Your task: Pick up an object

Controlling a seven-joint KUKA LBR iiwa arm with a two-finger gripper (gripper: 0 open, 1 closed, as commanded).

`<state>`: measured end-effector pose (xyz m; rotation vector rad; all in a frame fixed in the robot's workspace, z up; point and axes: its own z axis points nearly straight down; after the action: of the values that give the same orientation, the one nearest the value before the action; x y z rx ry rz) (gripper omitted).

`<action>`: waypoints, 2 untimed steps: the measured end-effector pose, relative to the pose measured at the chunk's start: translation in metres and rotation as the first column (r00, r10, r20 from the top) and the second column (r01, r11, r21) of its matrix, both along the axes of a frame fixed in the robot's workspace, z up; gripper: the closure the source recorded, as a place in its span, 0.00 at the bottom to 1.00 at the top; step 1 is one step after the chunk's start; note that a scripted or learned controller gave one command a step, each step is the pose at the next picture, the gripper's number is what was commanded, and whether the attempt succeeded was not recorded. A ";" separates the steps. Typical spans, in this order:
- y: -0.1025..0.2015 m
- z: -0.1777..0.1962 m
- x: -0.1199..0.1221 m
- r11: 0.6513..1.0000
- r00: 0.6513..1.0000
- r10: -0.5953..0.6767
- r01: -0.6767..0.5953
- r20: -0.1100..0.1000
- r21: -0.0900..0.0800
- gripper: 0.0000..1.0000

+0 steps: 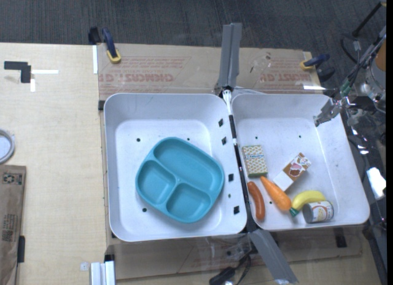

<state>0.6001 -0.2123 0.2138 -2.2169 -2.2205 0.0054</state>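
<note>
The claw (325, 115) hangs over the right bin's (288, 109) far corner, grip state unclear, toys (279, 185) well apart toward the near side

plate (179, 180) in left bin (123, 109), foods in right bin (334, 155)

Red print runs along the cardboard sheet (202, 69) at twelve o'clock of the bins, upside down and too blurred to read; a recycling sign sits on the brown bag (11, 216) at nine o'clock; the small cartons' labels are illegible
</note>
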 end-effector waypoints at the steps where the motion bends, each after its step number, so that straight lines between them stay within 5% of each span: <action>1: 0.015 -0.103 -0.044 0.995 0.995 -0.102 0.102 0.000 0.000 0.00; 2: 0.046 -0.126 -0.080 0.999 0.999 -0.045 0.045 -0.001 0.001 0.00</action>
<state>0.5202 -0.1667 0.0883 -2.2658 -2.1686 0.0051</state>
